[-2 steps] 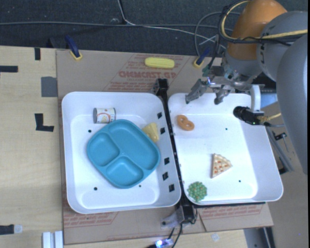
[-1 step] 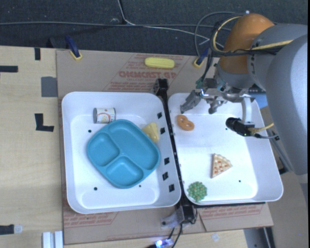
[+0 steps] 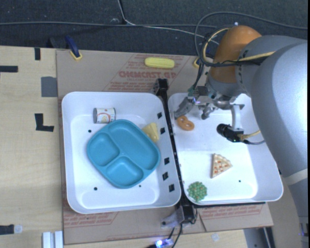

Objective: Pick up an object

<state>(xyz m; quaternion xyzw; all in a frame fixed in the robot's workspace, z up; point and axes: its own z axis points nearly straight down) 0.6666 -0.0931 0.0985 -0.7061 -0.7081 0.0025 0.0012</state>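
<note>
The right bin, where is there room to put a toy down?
In the right bin, the floor between the pizza slice and the far-right rim is bare, as is the patch between the pretzel and the pizza. It is crowded at the top, where the tool hangs by the pretzel.

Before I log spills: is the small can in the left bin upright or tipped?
Tipped. The can lies on its side on the left bin, just above the blue tray.

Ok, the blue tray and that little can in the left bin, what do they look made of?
The tray looks like molded plastic: one even blue, smooth matte surface, rounded compartments. The can lies on its side; its end looks metallic grey and its body carries a printed label, so probably metal or a plastic toy copy. The view cannot settle which.
</note>
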